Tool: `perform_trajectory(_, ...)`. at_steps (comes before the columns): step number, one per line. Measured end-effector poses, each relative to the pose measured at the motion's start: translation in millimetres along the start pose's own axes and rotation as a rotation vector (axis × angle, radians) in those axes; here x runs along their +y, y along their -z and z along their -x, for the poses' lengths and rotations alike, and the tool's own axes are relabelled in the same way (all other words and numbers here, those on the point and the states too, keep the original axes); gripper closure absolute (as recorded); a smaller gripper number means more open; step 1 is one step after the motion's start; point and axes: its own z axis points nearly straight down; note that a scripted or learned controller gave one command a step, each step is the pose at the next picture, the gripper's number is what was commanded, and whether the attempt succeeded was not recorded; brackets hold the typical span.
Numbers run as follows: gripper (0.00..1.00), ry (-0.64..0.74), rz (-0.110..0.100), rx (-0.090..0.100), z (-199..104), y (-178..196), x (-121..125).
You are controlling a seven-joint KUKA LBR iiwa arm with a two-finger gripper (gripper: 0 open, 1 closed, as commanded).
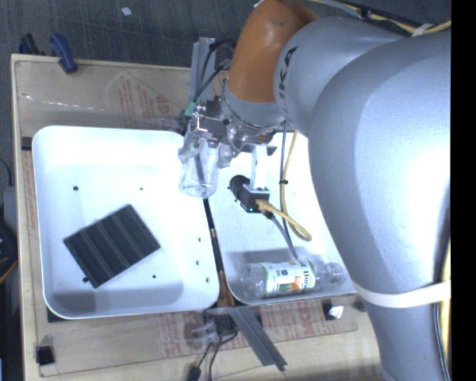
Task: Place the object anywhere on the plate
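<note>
A dark ribbed square plate (111, 245) lies flat in the left bin (55, 145), towards its front left. A clear plastic bottle with a green and white label (289, 279) lies on its side at the front of the right bin (246, 236). My gripper (197, 169) hangs over the rim between the two bins, at the left bin's back right corner, well away from both the plate and the bottle. A pale, see-through shape shows at its tip; I cannot make out whether that is a held thing or part of the gripper.
The grey arm with its orange band covers most of the right bin. A black fitting with a yellow cable (258, 201) hangs below the wrist over the right bin. A blue clamp (62, 52) sits on the bench's back left corner.
</note>
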Motion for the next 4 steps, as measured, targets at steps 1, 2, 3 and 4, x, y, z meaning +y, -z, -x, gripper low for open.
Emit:
perform_trajectory(1, 1.0, -0.11, 0.001, 0.0, 16, 27, -7)
perform_trajectory(2, 1.0, -0.14, 0.0, 0.002, 33, 33, 30)
perform_trajectory(3, 1.0, -0.224, 0.002, 0.002, 32, 47, 45)
perform_trajectory(4, 1.0, -0.258, -0.003, 0.002, 26, 65, 22)
